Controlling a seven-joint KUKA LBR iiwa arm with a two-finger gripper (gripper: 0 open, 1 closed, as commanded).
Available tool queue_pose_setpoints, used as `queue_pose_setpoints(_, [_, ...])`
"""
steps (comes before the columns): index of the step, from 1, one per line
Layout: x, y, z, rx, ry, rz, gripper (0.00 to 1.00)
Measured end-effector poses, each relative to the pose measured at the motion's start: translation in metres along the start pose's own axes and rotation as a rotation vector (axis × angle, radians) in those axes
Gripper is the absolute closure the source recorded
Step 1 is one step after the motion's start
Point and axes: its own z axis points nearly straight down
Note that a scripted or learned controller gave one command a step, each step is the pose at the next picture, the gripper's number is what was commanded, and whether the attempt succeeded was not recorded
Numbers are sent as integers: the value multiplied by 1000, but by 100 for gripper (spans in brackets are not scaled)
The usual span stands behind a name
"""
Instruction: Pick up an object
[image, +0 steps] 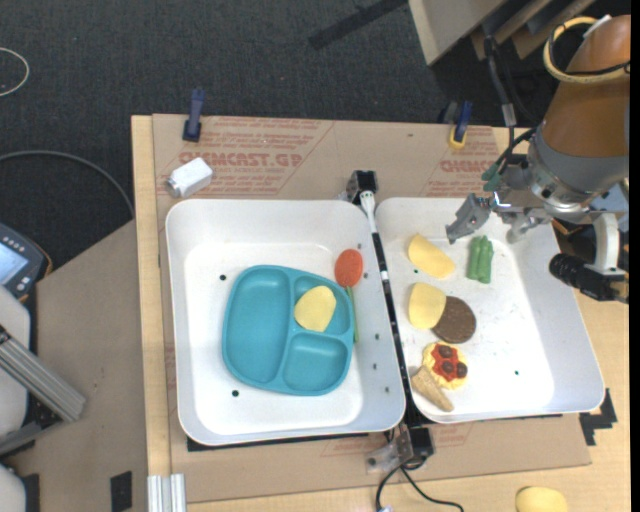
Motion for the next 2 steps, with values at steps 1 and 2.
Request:
queue_pose_setpoints(1, [66, 4, -243, -23, 0, -6, 0])
queue_pose_setpoints(2, [200, -37, -181, 7, 4, -16, 0])
